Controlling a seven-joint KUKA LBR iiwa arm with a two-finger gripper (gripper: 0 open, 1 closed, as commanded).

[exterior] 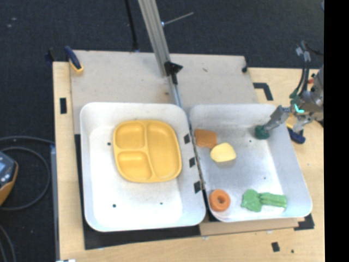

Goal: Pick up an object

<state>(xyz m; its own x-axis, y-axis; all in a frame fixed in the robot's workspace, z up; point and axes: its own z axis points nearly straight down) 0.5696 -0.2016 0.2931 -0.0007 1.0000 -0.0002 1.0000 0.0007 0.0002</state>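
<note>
Two shallow white bins are sitting side by side on the tabletop [218,83], a pale wooden board. The left bin [98,201] is carrying a yellow divided tray [147,150] (three compartments, smooth plastic, rounded corners).

The right bin [283,162] is holding four loose objects. A green toy [264,200], lumpy at its left end and flatter toward the right, is lying near the front edge with its long axis running left to right. An orange ring [220,200], doughnut-shaped, is lying just left of it. A pale yellow rounded piece [223,153] is resting near the middle, touching or just beside a brown block [205,138] at the bin's left wall.

The end effector [263,131] is reaching in from the right, its dark green tip standing low over the far right part of the right bin, well apart from all four objects. How far it is open cannot be told, and nothing is seen in its hold.

No legible writing or brand is visible.
</note>
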